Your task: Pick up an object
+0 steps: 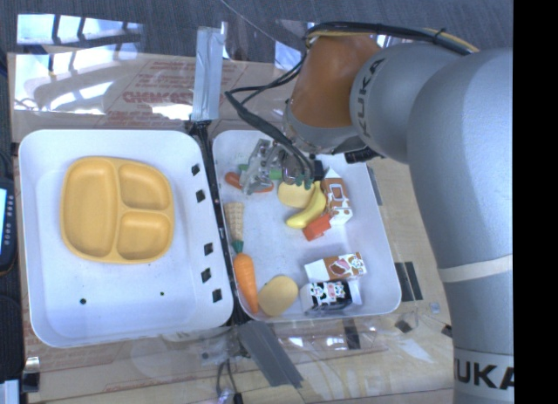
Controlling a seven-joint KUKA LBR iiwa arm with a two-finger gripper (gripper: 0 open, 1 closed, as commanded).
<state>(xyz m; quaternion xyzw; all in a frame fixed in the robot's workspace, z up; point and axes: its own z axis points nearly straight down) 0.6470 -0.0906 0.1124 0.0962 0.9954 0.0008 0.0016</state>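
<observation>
the gripper (pixel 261 167) hangs low at the right bin's (pixel 375 245) far-left corner, just beside the banana (pixel 305 212); whether it grips anything i cannot tell. approach step, i judge; next: close, then lift.

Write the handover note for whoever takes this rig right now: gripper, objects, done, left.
Gripper: low in the right bin, near its upper left part; finger state unreadable, nothing seen held.
Objects in the right bin: banana mid-bin, carrot and potato-like piece at the lower left, two small cartons at the lower right.
Left bin: yellow divided tray.
Done: no pick visible.
Left: grasp one object and lift it.
</observation>
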